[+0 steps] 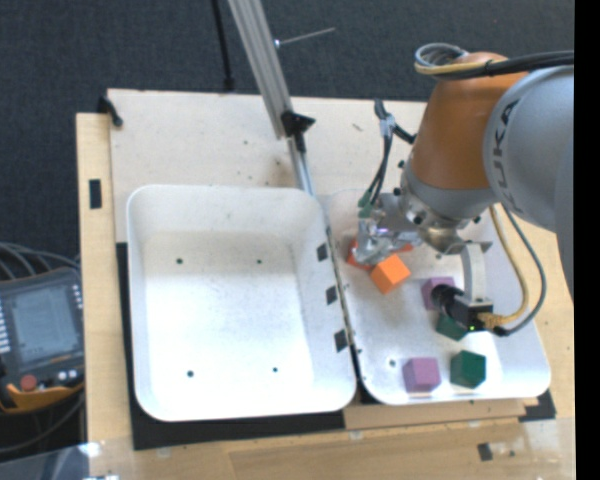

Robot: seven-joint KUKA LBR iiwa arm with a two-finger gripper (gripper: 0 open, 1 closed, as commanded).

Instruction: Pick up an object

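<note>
Showing part of a brand name in pale capital letters, seemingly "UKA", running down the grey arm [540,138] at the frame's right side. Glowing blankly on the pendant screen [40,320], with button markings too small for reading.

Two bins side by side on the surface [180,138]: left bin [230,208], right bin [525,368], walls touching along the middle. Arm [480,138] enters from right, over far part of right bin. Hand [378,236] at that bin's far-left, just above a block [391,272]. Near edge of right bin: two blocks [420,373] [469,368] side by side. Another block [438,290] between, right of centre. Pendant [35,333] off the surface, far left. Rail [265,68] slants behind the bins.
</note>
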